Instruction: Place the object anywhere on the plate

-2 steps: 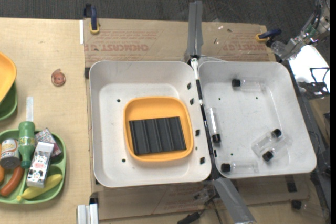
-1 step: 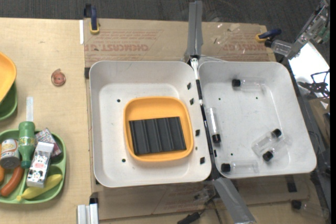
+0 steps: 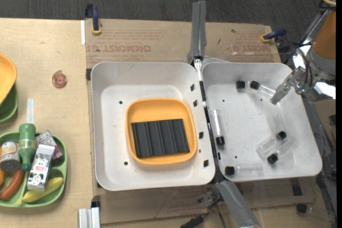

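An orange plate with a dark grey ridged mat on it lies in the middle of the left bin. Several clear plastic tubes with black caps lie scattered in the right bin: one along its left wall, one near the back, two at the front right, one at the front edge. My gripper hangs over the right bin's back right part, slanting down to the left, its tip just right of the back tube. Nothing shows held in it.
A metal divider stands behind the seam between the bins. On the bench at far left sit a green tray of toy food, a bottle and a yellow bowl. Clamps hold the cardboard at the back.
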Tool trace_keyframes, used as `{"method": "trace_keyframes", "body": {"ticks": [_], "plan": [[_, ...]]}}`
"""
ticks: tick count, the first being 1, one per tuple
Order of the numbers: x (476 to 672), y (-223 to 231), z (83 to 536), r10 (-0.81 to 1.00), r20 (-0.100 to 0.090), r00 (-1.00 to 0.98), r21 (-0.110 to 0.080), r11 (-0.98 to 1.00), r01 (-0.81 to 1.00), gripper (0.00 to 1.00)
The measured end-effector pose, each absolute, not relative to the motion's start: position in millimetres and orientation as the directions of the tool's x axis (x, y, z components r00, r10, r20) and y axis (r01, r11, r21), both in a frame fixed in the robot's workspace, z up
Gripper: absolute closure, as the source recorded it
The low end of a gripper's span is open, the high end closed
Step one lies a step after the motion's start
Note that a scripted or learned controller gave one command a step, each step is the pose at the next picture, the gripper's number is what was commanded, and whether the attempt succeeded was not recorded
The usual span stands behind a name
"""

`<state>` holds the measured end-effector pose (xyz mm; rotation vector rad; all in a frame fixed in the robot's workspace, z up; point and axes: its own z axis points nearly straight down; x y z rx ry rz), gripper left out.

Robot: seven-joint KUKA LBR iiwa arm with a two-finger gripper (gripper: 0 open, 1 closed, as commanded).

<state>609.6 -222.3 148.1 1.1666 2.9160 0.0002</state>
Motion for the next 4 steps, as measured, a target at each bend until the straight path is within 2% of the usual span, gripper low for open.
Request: {"method": "trace_keyframes", "body": {"ticks": [1,2,4], "plan": [[633.5,-221.7,218.9,0.486,-0.005,-0.874,0.002,0.874,0.486,1.00],[648.9,-221.6,243.0,0.301,-0.006,-0.954,0.001,0.954,0.301,1.00],[655.1,-221.5,270.5,-0.144,-0.006,-0.990,0.000,0.990,-0.144,1.00]]}}
